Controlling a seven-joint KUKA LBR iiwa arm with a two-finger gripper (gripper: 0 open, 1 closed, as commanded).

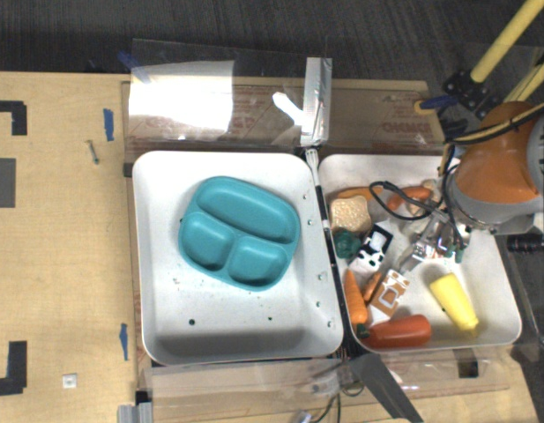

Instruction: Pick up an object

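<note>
The arm (pixel 505 170) shows as a rounded orange dome with a pale grey shell at its 3 o'clock edge and a grey collar below. Black cables (pixel 404 199) loop out from it toward 9 o'clock, and a yellowish cable runs over the dome's top. The hand (pixel 430 241) at about 7 o'clock of the dome is a cluster of small silvery metal parts, blurred in detail.
</note>
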